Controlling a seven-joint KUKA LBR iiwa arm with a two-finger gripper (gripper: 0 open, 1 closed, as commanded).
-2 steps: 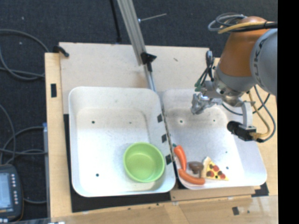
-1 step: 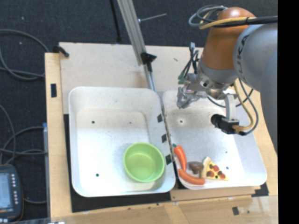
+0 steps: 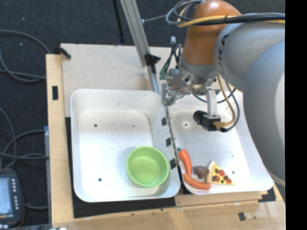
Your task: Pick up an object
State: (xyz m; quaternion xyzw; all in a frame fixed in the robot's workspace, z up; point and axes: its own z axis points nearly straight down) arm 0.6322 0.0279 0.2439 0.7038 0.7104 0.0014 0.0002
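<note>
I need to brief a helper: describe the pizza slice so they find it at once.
Look in the right bin, at its near edge. A small cluster lies there; the pizza slice is its rightmost piece. It is a yellow wedge with red dots, unlike the orange carrot and sausage to its left.

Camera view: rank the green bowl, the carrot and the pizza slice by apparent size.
1. green bowl, clearly largest.
2. carrot and pizza slice look alike; I won't rank them.
</note>
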